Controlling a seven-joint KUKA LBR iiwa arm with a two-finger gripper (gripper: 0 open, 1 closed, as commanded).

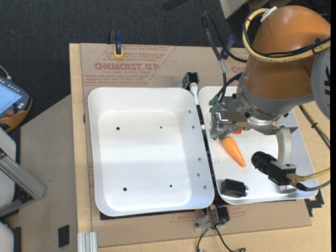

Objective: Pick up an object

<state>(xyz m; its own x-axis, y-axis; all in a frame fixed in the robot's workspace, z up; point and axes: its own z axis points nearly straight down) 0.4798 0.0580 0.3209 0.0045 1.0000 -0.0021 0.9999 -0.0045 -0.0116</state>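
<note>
An orange carrot-shaped object [234, 151] lies in the right bin [302, 140], pointing toward the front right. Its thick end sits just under my gripper [219, 131], which hangs low over the bin's left part, close to the wall between the bins. The wrist hides the contact, so I cannot tell whether the carrot is touched. A small black block [233, 188] rests near the right bin's front edge. A bit of green [214, 103] and a bit of red [237, 131] peek out beside the wrist.
The left white bin [100, 140] stands beside the right one, with a thin dark divider [202, 135] between them. Both rest on a cardboard sheet [131, 62]. The arm's large orange body [286, 51] covers the back of the right bin.
</note>
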